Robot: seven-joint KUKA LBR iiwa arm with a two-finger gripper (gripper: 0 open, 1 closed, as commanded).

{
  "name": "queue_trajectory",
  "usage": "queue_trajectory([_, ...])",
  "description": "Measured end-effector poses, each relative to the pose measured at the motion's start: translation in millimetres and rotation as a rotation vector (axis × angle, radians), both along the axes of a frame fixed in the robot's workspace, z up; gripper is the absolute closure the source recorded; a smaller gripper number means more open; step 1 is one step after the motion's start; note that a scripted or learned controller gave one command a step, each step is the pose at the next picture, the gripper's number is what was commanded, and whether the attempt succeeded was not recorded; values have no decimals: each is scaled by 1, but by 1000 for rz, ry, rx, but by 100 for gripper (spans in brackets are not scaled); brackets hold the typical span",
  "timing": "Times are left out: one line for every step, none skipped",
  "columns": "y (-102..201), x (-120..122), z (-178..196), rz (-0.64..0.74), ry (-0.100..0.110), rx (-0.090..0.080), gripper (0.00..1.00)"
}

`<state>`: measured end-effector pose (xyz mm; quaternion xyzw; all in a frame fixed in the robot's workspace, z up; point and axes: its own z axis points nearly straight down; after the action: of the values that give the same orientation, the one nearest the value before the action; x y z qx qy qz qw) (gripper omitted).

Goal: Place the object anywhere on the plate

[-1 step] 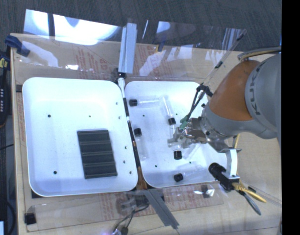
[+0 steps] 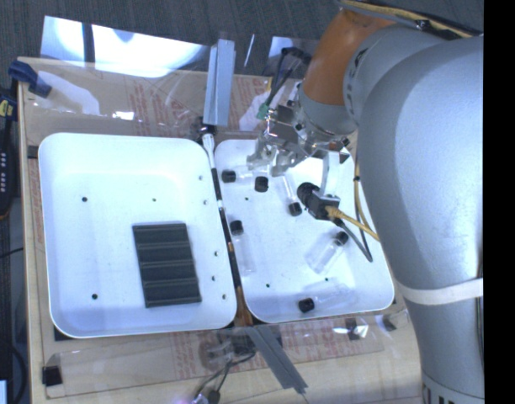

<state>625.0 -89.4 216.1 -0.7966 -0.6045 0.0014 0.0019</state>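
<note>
Entry: the bulky grey arm (image 2: 426, 183) covered the shallow white right bin's (image 2: 266, 305) far right corner. I couldn't read the two-finger metal gripper's (image 2: 270, 154) fingers. Small clear black-capped vials (image 2: 325, 251) looked blurred to me.

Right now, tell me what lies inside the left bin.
The left bin holds one dark ribbed plate lying flat, plus small dark spots on the floor. Whatever is beneath the plate is hidden.

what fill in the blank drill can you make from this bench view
1. The dark ribbed plate lies in the ____ bin.
2. The clear vials with black caps lie in the ____ bin.
3. The gripper hangs over the ____ bin.
4. The band above the arm's wrist is ____.

Missing words: left; right; right; orange
</note>
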Motion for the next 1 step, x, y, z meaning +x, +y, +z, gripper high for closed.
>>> queue_trajectory([105, 17, 21, 96, -1, 1, 100])
